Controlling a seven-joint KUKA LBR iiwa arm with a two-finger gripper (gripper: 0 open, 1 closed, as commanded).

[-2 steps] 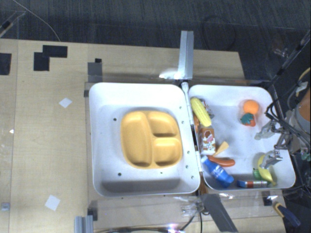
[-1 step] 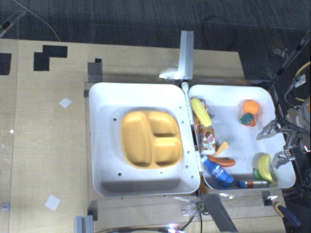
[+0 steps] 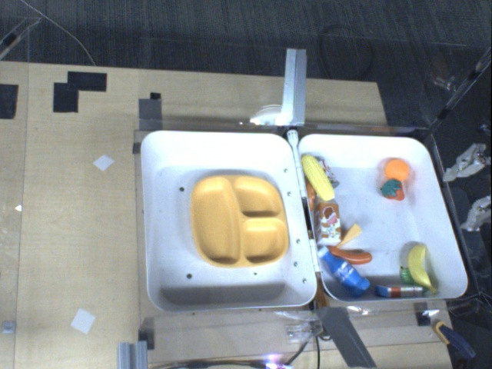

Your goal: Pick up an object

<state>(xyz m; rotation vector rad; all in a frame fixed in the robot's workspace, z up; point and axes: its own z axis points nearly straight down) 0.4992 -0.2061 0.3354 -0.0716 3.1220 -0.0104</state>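
Nothing is being lifted yet; the pick is looking unstarted. Toys are sitting in the right bin (image 3: 430,206): corn (image 3: 317,177), banana (image 3: 417,266), orange ball (image 3: 396,170), hot dog (image 3: 350,257), blue bottle (image 3: 344,275). A yellow tray (image 3: 238,220) is lying in the left bin (image 3: 165,206). Pincer state: cannot tell. All grasping is remaining.

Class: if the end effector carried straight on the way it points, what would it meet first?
Probably the right bin's rim; the end effector may pass above it, height unclear.
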